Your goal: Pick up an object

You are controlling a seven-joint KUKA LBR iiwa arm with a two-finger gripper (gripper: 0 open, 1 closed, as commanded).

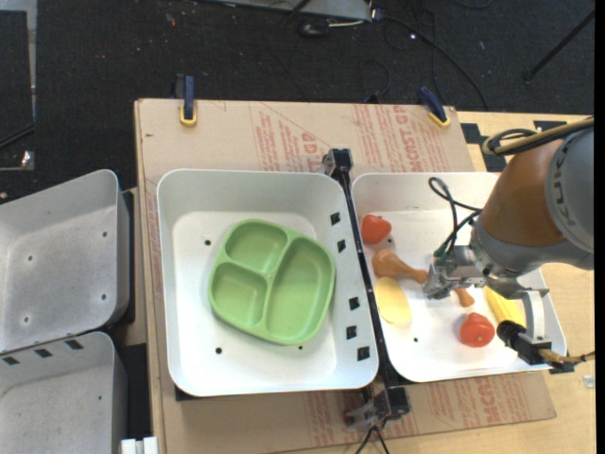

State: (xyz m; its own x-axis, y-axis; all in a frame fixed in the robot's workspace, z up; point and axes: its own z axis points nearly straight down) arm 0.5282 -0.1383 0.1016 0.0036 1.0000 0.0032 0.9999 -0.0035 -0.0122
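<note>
1. The grey arm (544, 211) with its orange band comes in from the right and hangs over the right bin (406, 189), wrist bent down toward the bin floor.
2. The gripper (444, 280) sits low in the middle of that bin; whether the jaws are wide or narrow, I cannot tell, the wrist covers them.
3. Candidates for the pick are all in the right bin: a red round piece (375, 228) near the back left, and a brown drumstick-shaped piece (395, 267) just left of the gripper.
4. A pale yellow oval piece (393, 303) lies by the dividing wall, in front of the brown one.
5. A second red round piece (476, 329) rests near the front, just beside a yellow piece (503, 305) partly under the arm.
6. A small orange bit (464, 297) peeks out right next to the gripper.
7. Over in the left bin (189, 197), a green divided plate (272, 280) lies flat in the centre.
8. Both bins sit side by side on the cardboard-covered desk (284, 130).
</note>
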